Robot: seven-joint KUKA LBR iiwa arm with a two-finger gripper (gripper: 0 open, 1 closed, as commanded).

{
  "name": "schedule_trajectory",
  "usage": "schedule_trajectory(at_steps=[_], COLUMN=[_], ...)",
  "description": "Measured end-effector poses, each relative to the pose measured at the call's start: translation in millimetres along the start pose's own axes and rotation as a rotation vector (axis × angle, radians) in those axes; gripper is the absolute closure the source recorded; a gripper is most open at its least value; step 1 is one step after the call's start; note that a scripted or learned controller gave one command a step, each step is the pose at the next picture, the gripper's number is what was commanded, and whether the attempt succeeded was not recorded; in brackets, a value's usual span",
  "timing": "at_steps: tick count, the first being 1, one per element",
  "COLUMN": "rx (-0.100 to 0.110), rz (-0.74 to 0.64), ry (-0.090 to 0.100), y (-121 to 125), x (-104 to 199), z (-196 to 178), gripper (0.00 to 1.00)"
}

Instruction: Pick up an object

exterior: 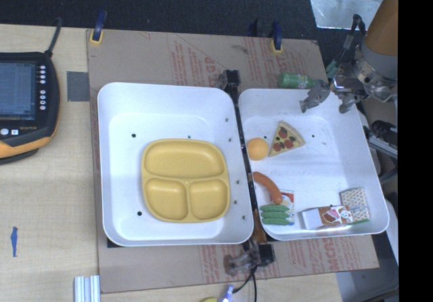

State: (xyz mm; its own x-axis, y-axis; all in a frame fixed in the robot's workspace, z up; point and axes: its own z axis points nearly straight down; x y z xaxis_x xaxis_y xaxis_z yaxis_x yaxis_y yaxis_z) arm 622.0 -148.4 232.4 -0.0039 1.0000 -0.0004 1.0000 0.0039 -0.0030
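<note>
- The two-finger gripper point(331, 98) hung over the right white bin's point(352, 152) far edge, fingers spread wide with nothing between them.
- The orange toy sausage point(268, 187) lay near the bin's left wall, long axis diagonal, pointing from far-left to near-right.
- The triangular toy pizza slice point(286, 138) pointed away from the camera.

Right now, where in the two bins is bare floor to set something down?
Left bin: bare floor around the yellow tray, widest behind it. Right bin: bare centre right of the pizza slice. Crowded: front edge with sausage, beans, boxes.
</note>
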Motion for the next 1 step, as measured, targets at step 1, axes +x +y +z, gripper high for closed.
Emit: schedule_trajectory(at_steps=[1], rx=[0.004], rz=[-0.002], ry=[0.000], y=[33.5], x=[17.8], z=[142.4], gripper=[0.00])
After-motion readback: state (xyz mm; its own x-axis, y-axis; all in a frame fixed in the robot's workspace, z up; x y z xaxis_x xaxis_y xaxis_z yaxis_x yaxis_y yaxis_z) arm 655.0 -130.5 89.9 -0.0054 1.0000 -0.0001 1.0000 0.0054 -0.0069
